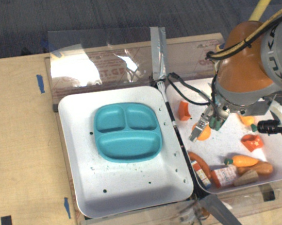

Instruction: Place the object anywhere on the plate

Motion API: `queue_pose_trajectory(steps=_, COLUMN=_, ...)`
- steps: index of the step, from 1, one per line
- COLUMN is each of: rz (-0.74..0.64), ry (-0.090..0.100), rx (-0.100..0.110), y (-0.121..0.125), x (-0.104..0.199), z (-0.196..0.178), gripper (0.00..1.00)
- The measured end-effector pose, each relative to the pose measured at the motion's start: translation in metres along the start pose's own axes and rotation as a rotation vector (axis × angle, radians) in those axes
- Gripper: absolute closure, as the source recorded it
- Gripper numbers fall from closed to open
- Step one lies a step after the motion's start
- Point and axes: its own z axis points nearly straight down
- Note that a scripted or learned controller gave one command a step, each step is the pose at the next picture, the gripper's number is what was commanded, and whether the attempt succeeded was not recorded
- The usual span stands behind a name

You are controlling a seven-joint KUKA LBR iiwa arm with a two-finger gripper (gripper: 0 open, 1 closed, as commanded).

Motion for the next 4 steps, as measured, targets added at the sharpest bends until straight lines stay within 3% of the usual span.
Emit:
queue_pose_trajectory(steps=1, rz=-0.043, ry=0.0, rx=-0.006, y=0.085, x=0.02, z=-0.027, gripper=1.0)
queue_pose_trajectory(steps=2, rz=0.006, ry=-0.004, rx=-0.007, y=0.11, x=-0.016, z=-0.094, gripper=1.0)
queue_pose_trajectory(steps=3, rz=0.005, ry=-0.001, rx=-0.006, y=0.155, x=0.024, z=-0.123, gripper=1.0)
queue_pose_trajectory(steps=4, rz=-0.023, ry=0.002, rx=0.0, y=0.134, x=0.049, z=-0.116, gripper=1.0)
